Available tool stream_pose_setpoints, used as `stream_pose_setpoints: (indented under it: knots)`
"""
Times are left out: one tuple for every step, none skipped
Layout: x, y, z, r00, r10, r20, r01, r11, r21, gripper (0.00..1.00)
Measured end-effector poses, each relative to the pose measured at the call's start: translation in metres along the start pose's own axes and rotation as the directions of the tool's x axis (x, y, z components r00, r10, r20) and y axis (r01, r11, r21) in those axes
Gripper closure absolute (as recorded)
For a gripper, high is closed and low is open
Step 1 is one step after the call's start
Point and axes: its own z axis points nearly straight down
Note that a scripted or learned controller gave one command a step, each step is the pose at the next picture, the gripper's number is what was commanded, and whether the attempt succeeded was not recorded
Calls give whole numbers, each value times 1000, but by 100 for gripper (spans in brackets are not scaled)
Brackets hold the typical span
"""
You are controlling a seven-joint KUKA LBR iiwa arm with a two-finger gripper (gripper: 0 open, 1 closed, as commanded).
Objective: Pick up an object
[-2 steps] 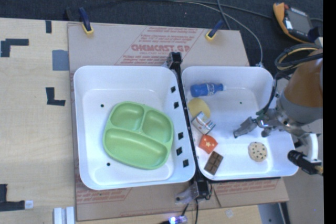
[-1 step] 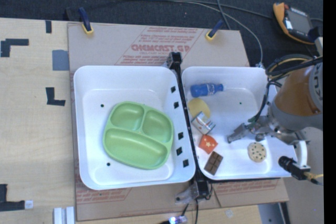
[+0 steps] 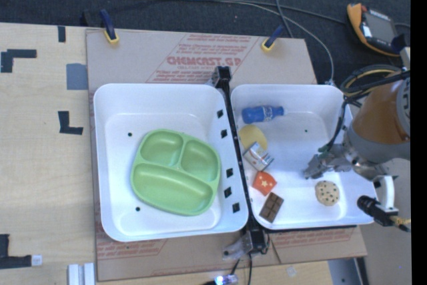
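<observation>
Starting at the near edge from my remote seat: there's a black metal clamp (image 3: 245, 245) at the front where the two white bins meet, sitting on a sheet of brown cardboard (image 3: 200, 57) with red print on it.

In the right bin (image 3: 300, 103), nearest me, I see a flat dark brown chocolate bar (image 3: 271, 207) with moulded squares, and just above it a small orange block (image 3: 265, 181) with a pale mark on top. Over to the right there's a round tan cookie (image 3: 327, 193) with dark chips, lying flat on the smooth plastic floor. The gripper (image 3: 321, 165) hangs just above and beside that cookie. It's dark and bunched up at this angle, so I honestly can't tell whether the fingers are spread or closed, and nothing is visibly between them.

Further back, a shiny silver metallic piece (image 3: 258, 158) overlaps a rounded pale yellow thing (image 3: 253, 137), both tight against the black divider. Behind those, a blue bottle (image 3: 262, 113) lies on its side.

The left bin (image 3: 110, 143) holds a glossy green divided plate (image 3: 176, 172) with three compartments, sitting tilted.

At the far end, two blue and yellow clips (image 3: 109, 28) pin the cardboard down, with black cables on dark carpet beyond
</observation>
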Motion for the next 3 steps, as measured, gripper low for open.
stream_pose_setpoints:
  knots:
    - [-3,10,-58,1000,0,-2,0,1000,0,100]
    - [-5,6,-102,1000,0,-2,0,1000,1,100]
    - [-4,7,-115,1000,0,-3,0,1000,3,100]
